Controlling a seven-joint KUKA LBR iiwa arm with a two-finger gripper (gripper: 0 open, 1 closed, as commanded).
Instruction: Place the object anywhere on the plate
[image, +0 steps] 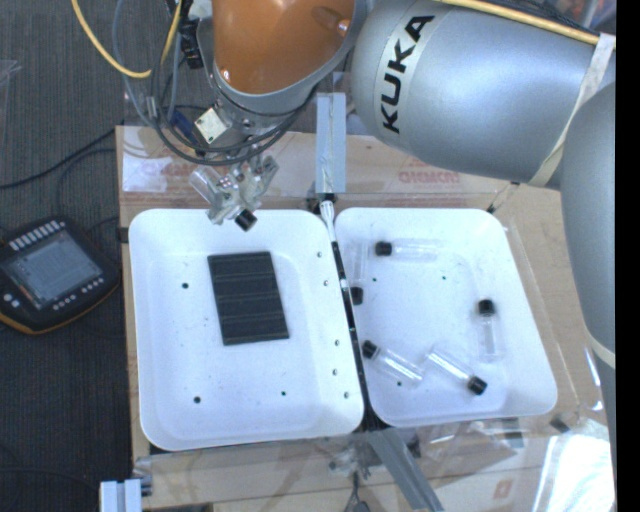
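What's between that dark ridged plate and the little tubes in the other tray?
In the camera view, bare white floor of the left tray, then the two trays' touching rims, separate the plate from the nearest tube.

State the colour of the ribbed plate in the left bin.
Black, on the flat ribbed rectangular plate, seen in the camera view.

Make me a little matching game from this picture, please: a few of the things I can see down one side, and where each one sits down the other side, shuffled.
Things:
1. dark ribbed plate
2. clear vials with black caps
3. handheld control pad
4. gripper

Places:
A. on the dark floor to the left of the bench
B. in the right bin
C. above the far edge of the left bin
D. lying flat in the left bin

Pairs: 1-D, 2-B, 3-A, 4-C
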